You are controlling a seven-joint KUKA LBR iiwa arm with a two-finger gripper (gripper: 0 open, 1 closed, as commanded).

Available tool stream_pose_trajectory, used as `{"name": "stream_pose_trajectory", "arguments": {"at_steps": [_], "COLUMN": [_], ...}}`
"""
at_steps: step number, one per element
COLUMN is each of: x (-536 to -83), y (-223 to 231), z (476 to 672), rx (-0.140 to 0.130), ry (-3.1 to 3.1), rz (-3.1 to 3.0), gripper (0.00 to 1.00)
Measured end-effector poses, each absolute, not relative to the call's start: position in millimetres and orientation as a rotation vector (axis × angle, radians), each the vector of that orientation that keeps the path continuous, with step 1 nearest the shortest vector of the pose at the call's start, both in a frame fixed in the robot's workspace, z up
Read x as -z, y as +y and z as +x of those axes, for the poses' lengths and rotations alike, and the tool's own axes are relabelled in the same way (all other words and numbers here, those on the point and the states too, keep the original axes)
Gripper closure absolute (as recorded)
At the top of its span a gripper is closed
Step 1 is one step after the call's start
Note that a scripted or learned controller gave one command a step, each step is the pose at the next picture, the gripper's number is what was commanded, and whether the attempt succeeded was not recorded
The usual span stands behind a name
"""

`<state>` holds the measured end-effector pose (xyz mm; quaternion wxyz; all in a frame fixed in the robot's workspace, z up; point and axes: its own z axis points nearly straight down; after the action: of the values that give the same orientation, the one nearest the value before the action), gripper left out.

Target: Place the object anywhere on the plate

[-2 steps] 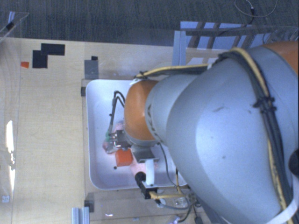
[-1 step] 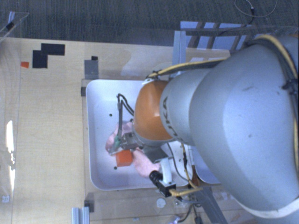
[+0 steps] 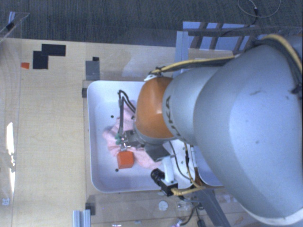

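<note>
While you look for the task's thing, go to the orange block (image 3: 125, 160): it sits in the left white bin (image 3: 97, 126), lower middle of the floor, on the edge of a pink plate (image 3: 113, 137) that looks flat and pale, partly hidden under the arm. Block touches or overlaps the plate's lower part; you can't tell if it rests fully on it or half on bin floor.

Handling, as a guess: small, stiff, cube-like, light, flat faces, probably not slippery, not fragile. Take it across two opposite side faces, from above, square on; a corner grip would likely twist it out.

Tool (image 3: 124, 143) is just above the block in the view, at the end of the wrist, small metal parts near the block's top edge. You can't tell if it is open or closed, and you can't tell whether it has the block; nothing clearly shows the block between anything. Treat it as not confirmed held.

Outward: orange band (image 3: 151, 110) of the grey arm (image 3: 236, 126) covers the bin's middle and right, with black cables (image 3: 122, 103) running down to the wrist. Second bin (image 3: 210, 176) peeks out under the arm at lower right. Table (image 3: 47, 150) is pale wood, black marks (image 3: 47, 55) at upper left.
</note>
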<state>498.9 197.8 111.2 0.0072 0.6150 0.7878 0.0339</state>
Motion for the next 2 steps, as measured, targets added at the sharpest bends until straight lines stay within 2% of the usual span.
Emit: {"name": "stream_pose_trajectory", "arguments": {"at_steps": [1, 2], "x": [-98, -97], "y": [174, 123], "z": [549.5, 599.8], "rx": [-0.043, -0.033], "ry": [2.455, 2.638], "rz": [1.937, 1.665], "gripper": [1.0, 1.0]}}
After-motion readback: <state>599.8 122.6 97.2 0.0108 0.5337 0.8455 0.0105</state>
